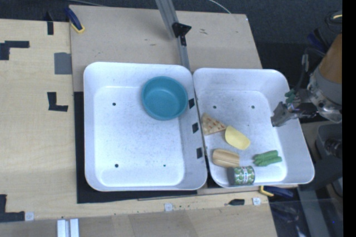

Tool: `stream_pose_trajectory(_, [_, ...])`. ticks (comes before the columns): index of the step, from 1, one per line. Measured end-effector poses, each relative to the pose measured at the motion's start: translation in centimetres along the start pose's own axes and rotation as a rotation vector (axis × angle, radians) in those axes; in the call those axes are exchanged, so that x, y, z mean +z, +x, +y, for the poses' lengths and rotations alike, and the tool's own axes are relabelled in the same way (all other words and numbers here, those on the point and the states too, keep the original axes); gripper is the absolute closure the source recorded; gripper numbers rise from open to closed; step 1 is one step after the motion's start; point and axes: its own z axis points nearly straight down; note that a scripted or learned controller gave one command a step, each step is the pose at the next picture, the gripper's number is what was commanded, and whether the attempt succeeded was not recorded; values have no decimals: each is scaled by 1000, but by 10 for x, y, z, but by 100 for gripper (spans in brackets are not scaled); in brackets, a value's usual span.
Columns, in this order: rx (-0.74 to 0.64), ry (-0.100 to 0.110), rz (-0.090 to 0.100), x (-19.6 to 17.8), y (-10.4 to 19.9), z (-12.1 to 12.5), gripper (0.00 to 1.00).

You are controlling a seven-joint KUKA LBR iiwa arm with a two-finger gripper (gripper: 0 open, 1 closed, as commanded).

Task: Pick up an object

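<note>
Sideways, the green pea pod (267, 158) lies; claw (280, 117) state unclear.

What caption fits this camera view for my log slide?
Gripper at the right bin's right rim; toast slice, yellow piece, bun, green pod, can inside; blue bowl left.

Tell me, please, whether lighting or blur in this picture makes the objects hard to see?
Camera view: soft, even light, no harsh glare on the right bin; the blue bowl reads clearly; the gripper at the bin's right edge is dark and slightly blurred.
</note>
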Motion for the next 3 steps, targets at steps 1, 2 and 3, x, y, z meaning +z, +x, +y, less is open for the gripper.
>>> stream_pose_trajectory(1, [-5,3,3,-4,52,16,100])
stream_pose_trajectory(2, [-4,4,2,11,95,41,100])
stream_pose_trajectory(3, [-5,4,2,15,141,53,100])
